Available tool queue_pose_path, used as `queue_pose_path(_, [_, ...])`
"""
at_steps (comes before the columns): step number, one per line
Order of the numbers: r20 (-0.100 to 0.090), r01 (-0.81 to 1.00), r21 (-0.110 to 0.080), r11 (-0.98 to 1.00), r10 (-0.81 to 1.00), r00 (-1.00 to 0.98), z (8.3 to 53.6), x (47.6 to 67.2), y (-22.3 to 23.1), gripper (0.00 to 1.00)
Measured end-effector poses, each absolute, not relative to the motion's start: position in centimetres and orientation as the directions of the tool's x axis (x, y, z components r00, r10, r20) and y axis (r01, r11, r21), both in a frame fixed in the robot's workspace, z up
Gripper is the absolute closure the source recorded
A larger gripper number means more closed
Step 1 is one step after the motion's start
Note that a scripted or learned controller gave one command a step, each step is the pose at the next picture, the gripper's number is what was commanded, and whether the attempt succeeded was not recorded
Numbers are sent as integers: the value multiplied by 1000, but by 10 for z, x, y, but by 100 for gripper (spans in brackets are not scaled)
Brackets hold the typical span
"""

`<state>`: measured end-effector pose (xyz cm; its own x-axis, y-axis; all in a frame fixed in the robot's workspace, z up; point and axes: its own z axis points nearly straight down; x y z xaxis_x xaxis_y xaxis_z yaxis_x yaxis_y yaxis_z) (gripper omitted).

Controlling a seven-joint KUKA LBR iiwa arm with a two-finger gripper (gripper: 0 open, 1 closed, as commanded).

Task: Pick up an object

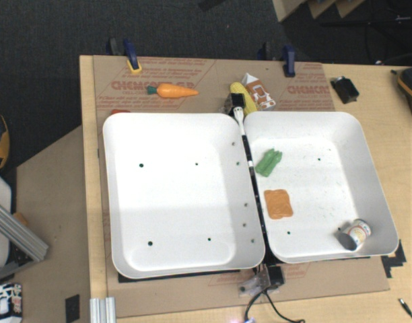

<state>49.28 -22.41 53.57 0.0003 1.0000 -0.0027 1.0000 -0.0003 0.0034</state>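
In the right bin (367, 160) lie three objects. A green leafy piece (268, 162) sits near the bin's left wall. Below it lies a flat orange-brown square like a slice of toast (279, 204). A small tin can (355, 235) lies on its side in the front right corner. The left bin (172, 187) stands beside the right one, with only small dark dots on its floor.
On the cardboard behind the bins lie a toy carrot (172, 91), a yellow banana-like toy (239, 96) and a small orange-and-white pack (261, 94). Two blue clamps (132, 56) (289, 59) hold the board's far edge. A black block (345, 89) sits at the back right.
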Motion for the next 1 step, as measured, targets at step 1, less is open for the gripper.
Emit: queue_pose_path(1, [-7,1000,9,0,1000,0,547,493,-224,100])
